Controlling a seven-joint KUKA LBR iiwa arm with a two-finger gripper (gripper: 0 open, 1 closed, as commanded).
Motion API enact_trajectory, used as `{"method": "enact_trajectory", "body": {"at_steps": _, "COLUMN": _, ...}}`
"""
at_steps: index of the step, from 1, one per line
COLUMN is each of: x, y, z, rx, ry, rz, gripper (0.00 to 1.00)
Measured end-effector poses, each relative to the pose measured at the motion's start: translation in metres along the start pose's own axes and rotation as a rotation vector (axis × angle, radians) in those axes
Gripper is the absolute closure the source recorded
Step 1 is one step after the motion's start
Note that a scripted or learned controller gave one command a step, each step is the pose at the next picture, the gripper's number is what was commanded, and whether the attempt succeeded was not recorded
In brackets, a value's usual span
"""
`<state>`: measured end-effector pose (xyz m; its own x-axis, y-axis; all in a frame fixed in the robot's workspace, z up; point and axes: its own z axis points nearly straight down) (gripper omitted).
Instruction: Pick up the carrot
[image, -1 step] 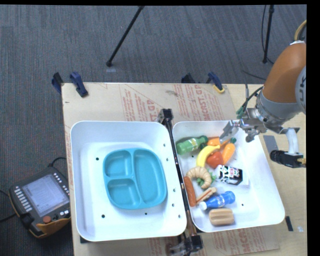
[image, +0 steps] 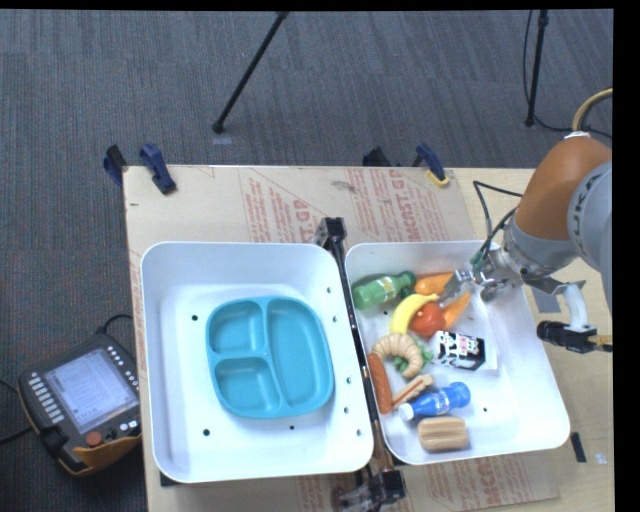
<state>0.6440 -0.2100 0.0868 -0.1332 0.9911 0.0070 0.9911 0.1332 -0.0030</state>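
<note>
The gripper (image: 462, 290) is being held low over the right bin (image: 530, 395), at its upper middle, with the grey and orange arm (image: 560, 205) reaching in from the right. The fingers are seen slightly spread, and the carrot (image: 436, 283) is lying just beside them to the left; nothing is being pinched between them as far as can be judged. The carrot is being crowded: a green bottle (image: 380, 290) is lying to its left, a banana (image: 407, 311) and a red tomato (image: 428, 319) are sitting just below it, and a second orange piece (image: 456, 308) is lying under the fingers.

For a clean grasp, the fingers are best being lined up across the carrot's narrow width, not along it, and lowered only once the tomato is left outside the closing path. The bin's far wall is close behind the carrot, so little room is being offered for approach from that side. More open floor is being seen toward the right wall, beyond the black-and-white carton (image: 460, 350). The left bin (image: 165, 300), with its blue tray (image: 270, 355), is being left well apart from the work
</note>
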Motion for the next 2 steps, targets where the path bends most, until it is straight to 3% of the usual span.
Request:
{"method": "enact_trajectory", "body": {"at_steps": 1, "x": 0.052, "y": 0.007, "z": -0.001, "rx": 0.0, "ry": -0.006, "rz": -0.208, "gripper": 0.0}}
{"method": "enact_trajectory", "body": {"at_steps": 2, "x": 0.082, "y": 0.011, "z": -0.001, "rx": 0.001, "ry": -0.005, "rz": -0.354, "gripper": 0.0}}
